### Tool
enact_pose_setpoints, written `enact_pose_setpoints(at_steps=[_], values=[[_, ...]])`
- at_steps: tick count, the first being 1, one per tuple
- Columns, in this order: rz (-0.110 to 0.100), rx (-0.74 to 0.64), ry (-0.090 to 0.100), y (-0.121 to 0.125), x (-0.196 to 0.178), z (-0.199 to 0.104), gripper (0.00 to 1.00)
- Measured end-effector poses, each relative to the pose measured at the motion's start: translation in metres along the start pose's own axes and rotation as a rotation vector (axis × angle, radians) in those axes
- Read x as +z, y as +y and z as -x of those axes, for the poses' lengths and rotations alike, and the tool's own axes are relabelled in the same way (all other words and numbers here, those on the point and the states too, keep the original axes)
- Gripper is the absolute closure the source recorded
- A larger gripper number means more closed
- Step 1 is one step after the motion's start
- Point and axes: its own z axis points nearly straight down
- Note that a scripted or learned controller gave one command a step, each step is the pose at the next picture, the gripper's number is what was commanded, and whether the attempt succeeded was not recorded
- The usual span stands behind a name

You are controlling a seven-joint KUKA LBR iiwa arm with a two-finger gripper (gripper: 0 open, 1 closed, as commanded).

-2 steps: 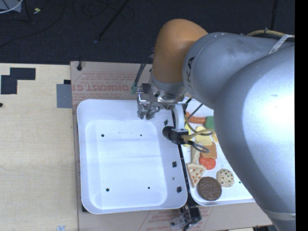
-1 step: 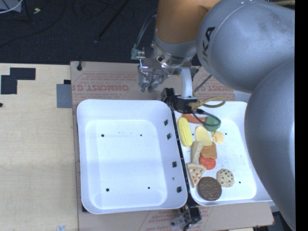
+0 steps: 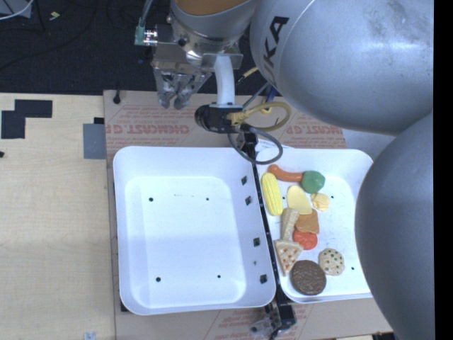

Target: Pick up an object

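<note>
We see the gripper [image 3: 178, 95] raised beyond the far edge of the left bin [image 3: 134, 190], its fingers drawn close together with nothing between them. The objects lie in the right bin [image 3: 354, 168]: a corn cob [image 3: 271, 193], a green vegetable [image 3: 313, 181], a brown cookie [image 3: 308, 277] and other food pieces.

A pale wooden bench top [image 3: 49, 211] fills the left, marked with black rectangular patches [image 3: 27, 116] and one grey square patch [image 3: 93, 139]. On it lies a brown cardboard sheet with red printed lettering [image 3: 159, 128], under the bins. Behind the bench, a dark black floor [image 3: 78, 41] carries loose thin cables [image 3: 67, 16]. Light is even and bright.
</note>
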Motion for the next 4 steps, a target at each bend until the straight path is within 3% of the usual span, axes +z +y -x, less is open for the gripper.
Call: enact_pose_setpoints(at_steps=[1, 2, 3, 4], values=[[-0.023, 0.012, -0.012, 0.006, 0.182, 0.009, 1.0], [-0.011, 0.01, -0.008, 0.008, 0.172, 0.008, 0.0], [-0.007, 0.015, -0.008, 0.008, 0.129, 0.073, 0.0], [-0.004, 0.014, -0.007, -0.014, 0.031, 0.132, 0.0]])
